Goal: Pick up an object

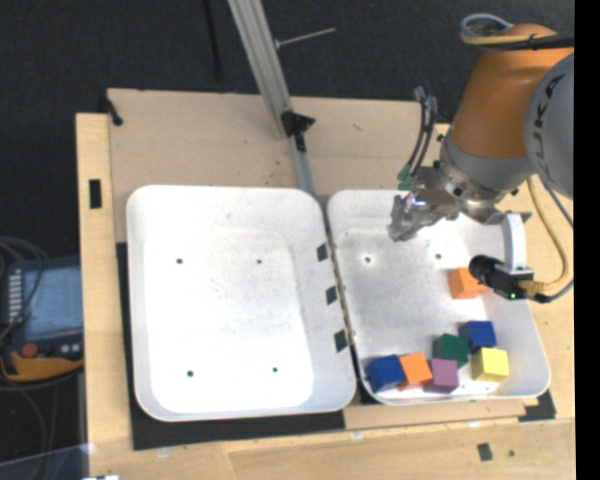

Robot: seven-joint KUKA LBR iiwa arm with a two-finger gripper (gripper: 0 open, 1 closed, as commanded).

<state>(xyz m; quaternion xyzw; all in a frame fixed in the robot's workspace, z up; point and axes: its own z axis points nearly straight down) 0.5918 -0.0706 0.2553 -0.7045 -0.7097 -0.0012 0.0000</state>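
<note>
the grey two-finger gripper [408, 218] hangs over the upper part of the right shallow white plastic bin [380, 298]; its opening cannot be told. small coloured cubes lie near the bin's lower edge, with an orange cube [465, 283] apart, higher up.

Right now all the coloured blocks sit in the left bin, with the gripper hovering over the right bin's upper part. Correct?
Not quite. The camera view shows the coloured blocks, such as the orange block and the yellow block, in the right bin, not the left bin. The gripper does hover over the right bin's upper part.
</note>
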